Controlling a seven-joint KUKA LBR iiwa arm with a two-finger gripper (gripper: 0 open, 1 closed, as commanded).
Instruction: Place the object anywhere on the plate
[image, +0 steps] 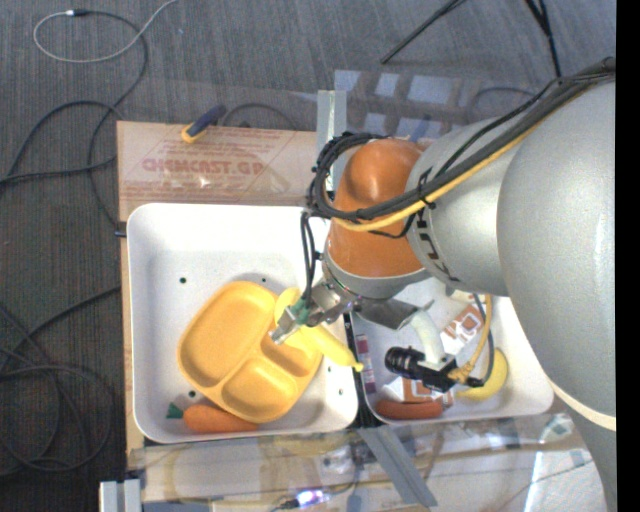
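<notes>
Left bin (150, 250): holds the plate (240, 350), which sits toward its near right.
Carrot (215, 420): near edge of the left bin, just beside the plate's near rim.
Gripper (292, 325): over the plate's right edge.
Right bin (530, 395): several small items, perhaps a banana (490, 380), largely under the arm (480, 200).

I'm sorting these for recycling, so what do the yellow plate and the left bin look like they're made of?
The yellow plate looks like moulded plastic: uniform colour, rounded dividers between compartments, a soft semi-gloss sheen. The left bin also looks like plastic, white and smooth, with rounded corners and a faint shine on its walls; coated metal can't be ruled out from this view.
</notes>
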